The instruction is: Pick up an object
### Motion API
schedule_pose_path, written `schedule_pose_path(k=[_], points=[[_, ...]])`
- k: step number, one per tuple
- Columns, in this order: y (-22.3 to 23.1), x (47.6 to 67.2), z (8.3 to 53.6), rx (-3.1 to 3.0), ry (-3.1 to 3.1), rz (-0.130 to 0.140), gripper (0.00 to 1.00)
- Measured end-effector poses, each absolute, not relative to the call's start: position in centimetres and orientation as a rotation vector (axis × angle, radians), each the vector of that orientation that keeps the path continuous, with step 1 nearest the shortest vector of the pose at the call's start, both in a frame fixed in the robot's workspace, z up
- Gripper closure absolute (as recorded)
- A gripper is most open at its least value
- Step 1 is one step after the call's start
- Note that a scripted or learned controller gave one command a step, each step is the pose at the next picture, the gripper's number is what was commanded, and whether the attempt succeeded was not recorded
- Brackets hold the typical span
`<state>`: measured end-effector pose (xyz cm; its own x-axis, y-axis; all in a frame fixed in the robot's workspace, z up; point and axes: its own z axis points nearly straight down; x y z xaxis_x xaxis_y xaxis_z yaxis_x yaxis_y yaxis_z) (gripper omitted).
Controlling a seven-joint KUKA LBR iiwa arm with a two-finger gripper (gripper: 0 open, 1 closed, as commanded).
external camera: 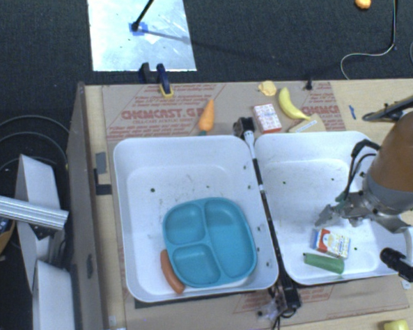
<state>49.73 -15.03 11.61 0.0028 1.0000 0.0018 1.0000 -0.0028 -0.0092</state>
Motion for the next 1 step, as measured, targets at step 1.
schedule_pose_path(k=[1], points=[[-8.91, 48.73, 15.68, -2.212, -2.231, -0.006, 0.0]])
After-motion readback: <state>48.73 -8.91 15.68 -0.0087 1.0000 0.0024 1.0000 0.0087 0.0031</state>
